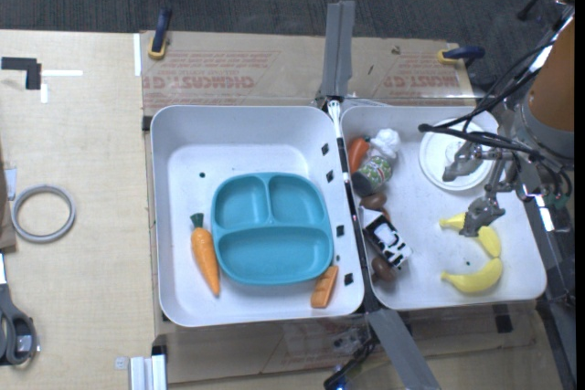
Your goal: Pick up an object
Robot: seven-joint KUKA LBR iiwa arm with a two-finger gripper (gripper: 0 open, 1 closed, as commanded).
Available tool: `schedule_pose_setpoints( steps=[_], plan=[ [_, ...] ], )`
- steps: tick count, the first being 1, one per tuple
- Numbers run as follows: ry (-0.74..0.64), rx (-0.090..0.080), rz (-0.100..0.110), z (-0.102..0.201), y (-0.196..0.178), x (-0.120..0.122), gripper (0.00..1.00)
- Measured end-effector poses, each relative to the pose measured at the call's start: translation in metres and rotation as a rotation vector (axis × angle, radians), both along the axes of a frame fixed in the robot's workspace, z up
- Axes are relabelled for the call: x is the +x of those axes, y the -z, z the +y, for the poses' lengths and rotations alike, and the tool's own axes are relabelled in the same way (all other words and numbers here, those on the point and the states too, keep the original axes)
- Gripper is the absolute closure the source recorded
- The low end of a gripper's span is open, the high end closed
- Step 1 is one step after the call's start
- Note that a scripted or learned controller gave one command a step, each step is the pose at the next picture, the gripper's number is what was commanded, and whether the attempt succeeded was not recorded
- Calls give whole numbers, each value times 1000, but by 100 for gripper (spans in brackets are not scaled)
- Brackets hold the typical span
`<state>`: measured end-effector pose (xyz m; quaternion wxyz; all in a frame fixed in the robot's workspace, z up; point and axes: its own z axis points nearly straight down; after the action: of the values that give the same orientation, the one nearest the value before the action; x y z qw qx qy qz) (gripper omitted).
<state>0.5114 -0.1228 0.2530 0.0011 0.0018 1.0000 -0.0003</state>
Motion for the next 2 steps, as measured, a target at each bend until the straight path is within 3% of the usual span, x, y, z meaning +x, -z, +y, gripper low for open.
schedule_pose_setpoints(
  steps=[1,2],
  plan=[
    [-54,0,1,-41,148,17,0],
    [-147,-2,-5,7,159,91,0]
  ],
)
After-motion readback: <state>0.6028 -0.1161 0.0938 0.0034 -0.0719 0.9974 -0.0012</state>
